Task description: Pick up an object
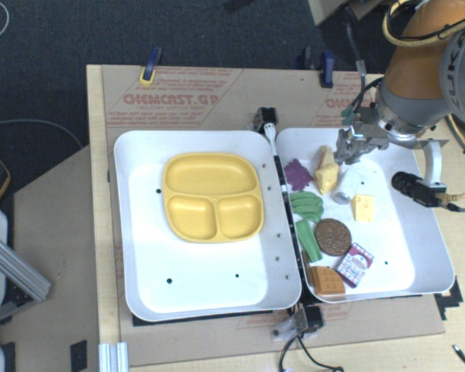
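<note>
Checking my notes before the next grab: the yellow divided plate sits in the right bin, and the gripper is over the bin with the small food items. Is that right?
Not quite. The yellow divided plate sits in the left bin, not the right one. The rest holds: the camera view shows the gripper over the right bin, above the small food items.

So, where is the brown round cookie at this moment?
The brown round cookie lies in the right bin, toward its near-left part, between the green toy on its left and the small purple packet just below-right.
</note>
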You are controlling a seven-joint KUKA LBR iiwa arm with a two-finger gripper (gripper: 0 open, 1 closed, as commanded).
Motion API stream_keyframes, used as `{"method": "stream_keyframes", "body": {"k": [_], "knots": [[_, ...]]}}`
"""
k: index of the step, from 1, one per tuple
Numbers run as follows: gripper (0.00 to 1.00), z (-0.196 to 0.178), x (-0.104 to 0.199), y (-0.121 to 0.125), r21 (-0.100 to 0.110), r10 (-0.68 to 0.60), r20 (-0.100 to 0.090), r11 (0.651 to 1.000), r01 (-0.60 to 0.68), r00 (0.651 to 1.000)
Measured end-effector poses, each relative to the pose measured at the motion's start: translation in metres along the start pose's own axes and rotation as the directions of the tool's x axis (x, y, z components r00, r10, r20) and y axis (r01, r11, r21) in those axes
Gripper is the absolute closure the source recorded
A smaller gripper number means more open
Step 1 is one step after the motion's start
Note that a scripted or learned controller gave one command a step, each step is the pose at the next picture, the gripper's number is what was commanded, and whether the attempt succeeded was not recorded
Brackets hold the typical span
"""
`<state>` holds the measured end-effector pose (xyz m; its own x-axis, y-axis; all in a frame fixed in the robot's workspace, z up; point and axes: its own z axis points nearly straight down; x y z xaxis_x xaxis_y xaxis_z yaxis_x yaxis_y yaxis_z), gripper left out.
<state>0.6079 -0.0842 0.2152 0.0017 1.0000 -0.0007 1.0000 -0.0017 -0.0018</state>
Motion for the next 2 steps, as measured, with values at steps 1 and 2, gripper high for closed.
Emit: {"method": "stream_keyframes", "body": {"k": [1,2], "knots": [[1.00,-0.001,0.004,0.004,-0.003,-0.002,0.000,1.000,0.002,1.000],[1.00,-0.018,0.006,-0.008,-0.003,-0.002,-0.001,1.000,0.002,1.000]]}}
